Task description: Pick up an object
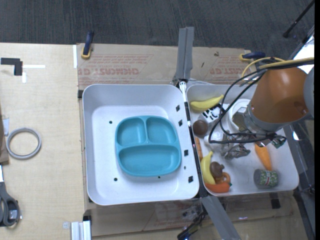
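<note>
Nothing is up off the floor of the right bin [290,181] yet, so every candidate is there for the taking: a yellow banana [206,103] along the far wall, a brown round fruit [200,128] just below it, a second banana [206,167] near the front with a dark brown piece [217,169] and a red-orange one [218,186] bunched against it, an orange carrot [263,156] and a small green can [265,178] toward the right. The gripper [235,146] is down low in the middle of that bin, under the arm's orange band [280,94] and a tangle of cables; whether it is apart or together I cannot tell, and nothing visibly sits in it, so by my read the pick is all to come. Next door, the left bin [100,184] holds one blue divided plate [148,145], compartments bare
</note>
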Controlling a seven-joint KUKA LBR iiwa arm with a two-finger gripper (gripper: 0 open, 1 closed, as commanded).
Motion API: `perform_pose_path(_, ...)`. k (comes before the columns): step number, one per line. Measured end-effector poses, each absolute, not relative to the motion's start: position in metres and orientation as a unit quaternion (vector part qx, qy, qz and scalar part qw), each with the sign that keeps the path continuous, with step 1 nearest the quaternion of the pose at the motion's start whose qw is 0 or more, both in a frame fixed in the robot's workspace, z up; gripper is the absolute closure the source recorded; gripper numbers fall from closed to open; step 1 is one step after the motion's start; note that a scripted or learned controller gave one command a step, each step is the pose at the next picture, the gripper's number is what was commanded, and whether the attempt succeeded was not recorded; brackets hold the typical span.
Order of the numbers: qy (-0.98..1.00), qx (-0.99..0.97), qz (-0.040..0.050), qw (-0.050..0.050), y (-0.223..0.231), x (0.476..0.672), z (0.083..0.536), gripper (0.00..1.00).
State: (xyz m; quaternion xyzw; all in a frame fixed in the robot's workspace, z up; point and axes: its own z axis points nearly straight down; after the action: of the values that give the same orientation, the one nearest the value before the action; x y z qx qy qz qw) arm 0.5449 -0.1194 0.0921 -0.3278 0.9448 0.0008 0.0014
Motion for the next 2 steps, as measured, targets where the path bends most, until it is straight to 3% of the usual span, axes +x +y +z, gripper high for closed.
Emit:
perform_pose_path(1, 0.928, -0.374, 0.0008, 0.001, -0.140, 0.485, 0.091, 1.00)
perform_pose_path(2, 0.942, -0.336, -0.0029, 0.008, -0.220, 0.509, 0.095, 1.00)
